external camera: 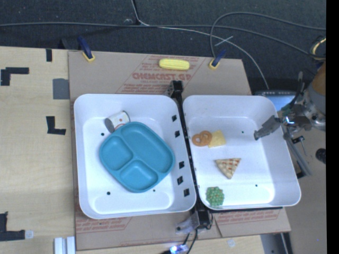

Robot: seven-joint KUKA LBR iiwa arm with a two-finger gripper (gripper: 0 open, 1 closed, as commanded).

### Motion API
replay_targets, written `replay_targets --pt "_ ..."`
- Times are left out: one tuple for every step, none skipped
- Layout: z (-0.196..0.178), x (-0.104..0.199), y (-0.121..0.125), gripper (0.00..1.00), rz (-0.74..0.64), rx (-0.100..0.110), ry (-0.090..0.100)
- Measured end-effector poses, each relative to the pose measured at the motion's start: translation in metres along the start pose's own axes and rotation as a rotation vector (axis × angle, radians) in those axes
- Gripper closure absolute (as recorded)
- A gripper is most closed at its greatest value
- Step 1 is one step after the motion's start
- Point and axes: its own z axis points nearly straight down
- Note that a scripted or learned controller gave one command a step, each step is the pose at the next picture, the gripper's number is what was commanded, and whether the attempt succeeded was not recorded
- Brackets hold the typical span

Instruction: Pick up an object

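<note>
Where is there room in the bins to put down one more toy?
Bare floor lies in the right bin between the pizza slice and the gripper side. The left bin is crowded by the blue tray and cup.

Right bin holds a pretzel touching a yellow chunk, a waffle-patterned wedge lying flat, and green grapes near the front wall

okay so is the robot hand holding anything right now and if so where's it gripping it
Nothing is held. The hand hangs at the right bin's right edge with nothing between its fingers, apart from the pretzel, waffle wedge and green piece.
</note>
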Motion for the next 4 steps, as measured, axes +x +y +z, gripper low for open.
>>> replay_targets --pt "0.062 0.008 -0.002 0.00 0.000 0.002 0.001" --pt "0.108 0.013 0.003 0.00 0.000 0.001 0.000" --pt "0.096 0.014 0.004 1.00 -0.002 -0.003 0.000" --pt "0.049 0.005 0.002 1.00 0.001 -0.009 -0.002"
